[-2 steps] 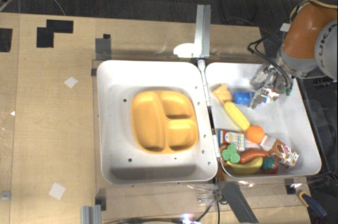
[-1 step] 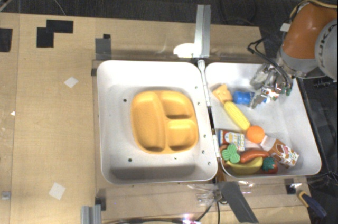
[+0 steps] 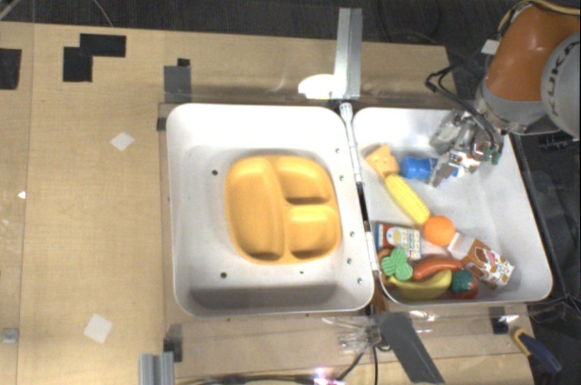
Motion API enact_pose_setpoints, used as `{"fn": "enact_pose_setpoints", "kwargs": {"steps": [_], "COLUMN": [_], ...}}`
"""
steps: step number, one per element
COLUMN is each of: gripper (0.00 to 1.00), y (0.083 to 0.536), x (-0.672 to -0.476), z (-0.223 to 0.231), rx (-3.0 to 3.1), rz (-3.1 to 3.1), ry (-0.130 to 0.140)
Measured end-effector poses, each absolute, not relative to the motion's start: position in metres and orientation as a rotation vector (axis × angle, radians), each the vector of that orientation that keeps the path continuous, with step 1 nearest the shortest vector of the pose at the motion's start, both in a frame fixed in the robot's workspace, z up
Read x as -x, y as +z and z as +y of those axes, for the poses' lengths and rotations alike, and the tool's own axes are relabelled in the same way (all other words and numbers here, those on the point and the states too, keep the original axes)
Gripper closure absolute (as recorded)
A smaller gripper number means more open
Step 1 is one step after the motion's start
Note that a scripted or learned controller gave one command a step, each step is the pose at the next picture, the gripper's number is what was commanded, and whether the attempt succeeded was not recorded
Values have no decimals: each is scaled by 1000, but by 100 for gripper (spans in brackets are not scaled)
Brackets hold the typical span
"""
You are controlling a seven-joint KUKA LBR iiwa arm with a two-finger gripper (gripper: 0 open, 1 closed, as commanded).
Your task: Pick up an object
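Glossy plastic banana (image 3: 425, 285); metal hand (image 3: 451, 158) near blue block (image 3: 417, 168).

Bins: two white bins (image 3: 182, 220), side by side. Trays: one yellow divided tray (image 3: 280, 206). Toy foods and cartons: about nine, lower right of frame, including one corn cob (image 3: 407, 198), one orange (image 3: 438, 231), one banana (image 3: 419, 287).

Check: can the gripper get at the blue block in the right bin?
Probably yes. The gripper hangs just right of the blue block, which lies apart from the corn cob with nothing on top.
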State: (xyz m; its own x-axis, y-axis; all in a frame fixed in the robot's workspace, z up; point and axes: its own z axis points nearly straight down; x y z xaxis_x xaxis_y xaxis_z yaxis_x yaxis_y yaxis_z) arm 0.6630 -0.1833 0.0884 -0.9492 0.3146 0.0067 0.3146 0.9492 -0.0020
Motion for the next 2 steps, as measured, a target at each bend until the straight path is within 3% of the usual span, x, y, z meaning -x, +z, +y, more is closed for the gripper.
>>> {"fn": "enact_pose_setpoints", "kwargs": {"steps": [1,2], "gripper": [0,100], "y": [88,104], "x": [-663,-669], "z": [-183,-182], "rx": [499,494], "rz": [-3095,-3123], "ry": [1,2]}}
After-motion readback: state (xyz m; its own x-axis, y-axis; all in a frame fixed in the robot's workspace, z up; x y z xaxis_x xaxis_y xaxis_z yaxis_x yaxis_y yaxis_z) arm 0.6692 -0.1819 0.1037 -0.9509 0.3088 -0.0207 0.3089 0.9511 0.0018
